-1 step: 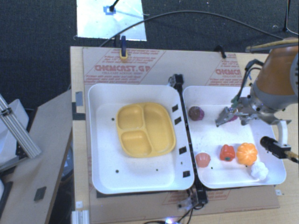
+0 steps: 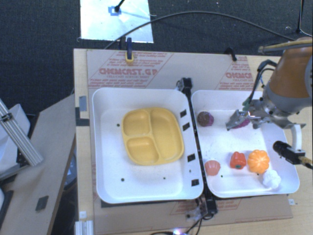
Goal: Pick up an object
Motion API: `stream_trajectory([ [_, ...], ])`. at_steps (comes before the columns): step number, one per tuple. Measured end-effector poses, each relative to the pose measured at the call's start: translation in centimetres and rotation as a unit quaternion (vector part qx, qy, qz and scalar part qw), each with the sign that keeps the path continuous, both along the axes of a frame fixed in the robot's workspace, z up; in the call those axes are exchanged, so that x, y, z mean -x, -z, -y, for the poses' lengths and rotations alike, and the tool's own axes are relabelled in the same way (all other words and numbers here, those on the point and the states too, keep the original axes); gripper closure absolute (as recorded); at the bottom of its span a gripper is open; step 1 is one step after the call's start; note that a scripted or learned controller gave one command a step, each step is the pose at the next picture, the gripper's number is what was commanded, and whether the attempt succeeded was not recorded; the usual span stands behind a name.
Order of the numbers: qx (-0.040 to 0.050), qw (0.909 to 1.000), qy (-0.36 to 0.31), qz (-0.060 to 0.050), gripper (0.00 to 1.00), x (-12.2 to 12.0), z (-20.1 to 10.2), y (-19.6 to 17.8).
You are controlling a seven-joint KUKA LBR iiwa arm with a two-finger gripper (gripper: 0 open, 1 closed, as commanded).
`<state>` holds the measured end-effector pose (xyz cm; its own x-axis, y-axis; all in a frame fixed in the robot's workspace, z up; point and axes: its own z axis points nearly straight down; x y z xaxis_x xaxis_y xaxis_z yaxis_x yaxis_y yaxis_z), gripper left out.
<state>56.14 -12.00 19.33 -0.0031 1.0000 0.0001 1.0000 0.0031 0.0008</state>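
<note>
Yellow plastic fills my left bin [image 2: 105, 146]: a three-part tray [image 2: 151, 135] lying flat. In the right bin [image 2: 220, 180] I see a purple ball [image 2: 205, 118] near the divider, a pink piece [image 2: 212, 167], a red pepper [image 2: 237, 160], an orange pumpkin [image 2: 258, 161] and a white lump [image 2: 271, 178] along the near side. My gripper [image 2: 239, 119] sits low over the far part of that bin with something magenta [image 2: 243, 123] at its tips; whether it is pinched I cannot tell.

The arm [image 2: 293, 77] is grey with a broad orange band, black cables looping beside its metallic wrist.
</note>
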Motion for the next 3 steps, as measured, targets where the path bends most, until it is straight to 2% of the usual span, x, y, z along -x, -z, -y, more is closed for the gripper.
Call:
stream_trajectory([
  [2, -0.0003, 1.0, 0.001, -0.002, 0.0, -0.7, 0.7, 10.3],
  [3, 0.0004, 1.0, 0.001, 0.001, 1.0, -0.9, 0.7, 9.0],
])
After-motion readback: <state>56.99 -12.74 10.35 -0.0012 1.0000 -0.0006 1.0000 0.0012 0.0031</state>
